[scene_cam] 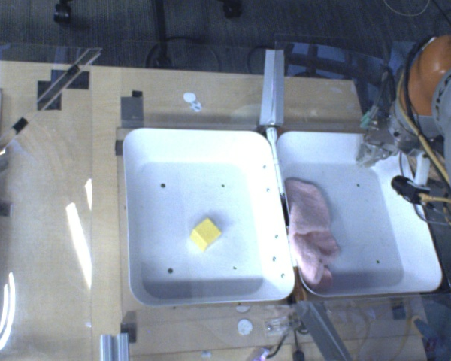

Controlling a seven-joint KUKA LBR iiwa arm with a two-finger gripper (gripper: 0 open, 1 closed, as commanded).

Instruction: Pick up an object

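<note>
Pink cloth point(311, 232) lies lengthwise near-to-far along right bin's point(406, 277) left wall; jaws point(376, 150) state indiscernible.

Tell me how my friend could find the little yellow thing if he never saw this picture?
Look at the two white bins side by side and choose the left bin. Near its middle, a bit toward the front, sits a small yellow block all by itself. It is bright and boxy, unlike the soft, crumpled pink cloth lying in the right bin.
</note>
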